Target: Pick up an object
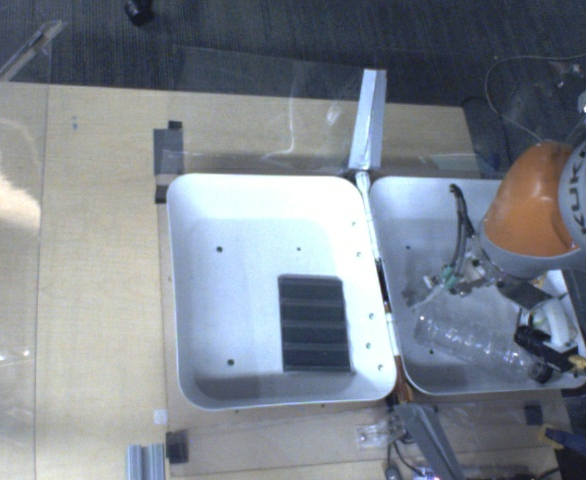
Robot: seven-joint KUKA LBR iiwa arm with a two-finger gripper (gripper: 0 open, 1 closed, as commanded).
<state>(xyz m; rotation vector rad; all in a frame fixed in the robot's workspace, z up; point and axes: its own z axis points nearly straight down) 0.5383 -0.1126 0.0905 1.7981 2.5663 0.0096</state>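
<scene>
Clear bottle (470, 343) lying flat, crosswise

We see white bins (188, 268), a black ribbed block (314, 322), and a grey arm (573, 198) banded orange.

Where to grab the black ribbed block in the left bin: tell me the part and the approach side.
Judging by its pose, grip the black ribbed block across its two long sides, coming straight down from above. It lies flat on the left bin floor with space on every side.
</scene>
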